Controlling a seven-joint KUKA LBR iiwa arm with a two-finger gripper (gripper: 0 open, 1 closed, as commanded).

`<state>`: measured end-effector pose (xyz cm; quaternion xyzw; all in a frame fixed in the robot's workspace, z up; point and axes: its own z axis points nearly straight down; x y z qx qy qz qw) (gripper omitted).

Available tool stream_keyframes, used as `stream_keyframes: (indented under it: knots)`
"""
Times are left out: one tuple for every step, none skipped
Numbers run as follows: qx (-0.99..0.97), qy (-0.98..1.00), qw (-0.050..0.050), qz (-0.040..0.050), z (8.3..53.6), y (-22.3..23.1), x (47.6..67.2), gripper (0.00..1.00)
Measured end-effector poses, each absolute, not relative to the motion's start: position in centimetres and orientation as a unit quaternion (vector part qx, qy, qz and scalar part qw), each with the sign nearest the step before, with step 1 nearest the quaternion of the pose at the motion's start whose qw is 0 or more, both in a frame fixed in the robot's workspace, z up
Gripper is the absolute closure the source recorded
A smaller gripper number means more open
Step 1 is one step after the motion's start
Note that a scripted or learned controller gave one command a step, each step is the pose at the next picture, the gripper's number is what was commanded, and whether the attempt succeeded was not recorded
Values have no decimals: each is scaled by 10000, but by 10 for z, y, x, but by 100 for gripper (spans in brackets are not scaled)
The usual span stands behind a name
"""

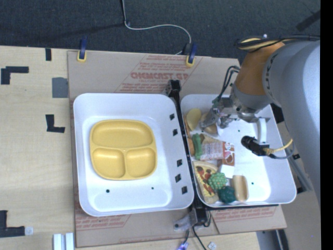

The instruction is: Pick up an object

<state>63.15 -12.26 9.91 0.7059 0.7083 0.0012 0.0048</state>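
Your arm [281, 77] reached in from the right and hung low over the top-left part of the right bin [278, 189], gripper [218, 117] down among the toy food. Whether it was spread or pinching, I couldn't tell; the metal at the tip blurred into the clutter, so no grasp can be credited.

Candidate objects all sat bunched along that bin's left wall: a pale yellow piece [193, 119] just beside the gripper, a printed packet [213, 151] below it, a pizza slice [204, 173], a green broccoli-like piece [217, 180], a dark green lump [227, 194] and a hot-dog bun [240, 187] near the bottom. Crowding probably explained the gripper's aim at the pile's top edge, where pieces looked freer.

The left bin [83, 108] held a yellow divided plate [124, 149], likely left as a drop spot, well apart from the arm.
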Motion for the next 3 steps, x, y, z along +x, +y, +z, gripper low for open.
stream_keyframes:
  knots:
    - [7045, 7097, -16, 4, 186, -54, 601, 100]
    - [7060, 7082, -25, -19, 181, -58, 601, 0]
    - [7072, 7070, 19, -10, 81, -96, 581, 0]
